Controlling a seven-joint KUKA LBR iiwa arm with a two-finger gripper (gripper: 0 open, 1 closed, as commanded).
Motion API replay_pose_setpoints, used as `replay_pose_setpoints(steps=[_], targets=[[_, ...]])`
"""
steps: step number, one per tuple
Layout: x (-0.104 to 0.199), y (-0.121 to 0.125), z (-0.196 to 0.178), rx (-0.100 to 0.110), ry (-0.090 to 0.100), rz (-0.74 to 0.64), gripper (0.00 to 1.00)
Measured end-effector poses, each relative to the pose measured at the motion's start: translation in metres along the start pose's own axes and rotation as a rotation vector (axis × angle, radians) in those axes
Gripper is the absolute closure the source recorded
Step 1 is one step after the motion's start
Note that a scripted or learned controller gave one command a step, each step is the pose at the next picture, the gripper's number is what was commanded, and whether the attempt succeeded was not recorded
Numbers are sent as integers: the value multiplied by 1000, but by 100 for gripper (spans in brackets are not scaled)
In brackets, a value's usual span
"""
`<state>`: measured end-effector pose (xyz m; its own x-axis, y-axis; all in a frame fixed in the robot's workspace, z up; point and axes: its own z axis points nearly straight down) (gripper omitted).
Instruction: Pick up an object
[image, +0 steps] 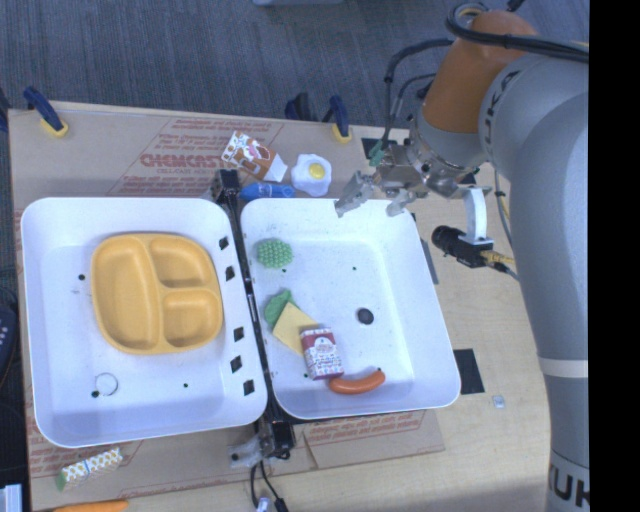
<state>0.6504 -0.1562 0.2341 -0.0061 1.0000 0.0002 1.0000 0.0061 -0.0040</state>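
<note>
Arm poised over the right bin's far edge, nothing picked yet.

The arm (520, 110) reaches in high, so the right bin (425, 300) lies unobstructed; the gripper (375, 197) hangs spread wide, holding nothing. Likely picks cluster at the bin's near side: red can (321, 353) beside the yellow wedge (293, 325), orange sausage (356, 382) just below, green ball (274, 253) apart.

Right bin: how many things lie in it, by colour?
Right bin contents:
Green: 2, spiky ball and cloth piece
Yellow: 1, wedge
Red: 1, can
Orange: 1, sausage
Dark: 1, small disc
Total: 6
</note>
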Motion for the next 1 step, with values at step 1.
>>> replay_pose_setpoints(steps=[1], targets=[[49, -70, 114, 2, 1, -161, 0]])
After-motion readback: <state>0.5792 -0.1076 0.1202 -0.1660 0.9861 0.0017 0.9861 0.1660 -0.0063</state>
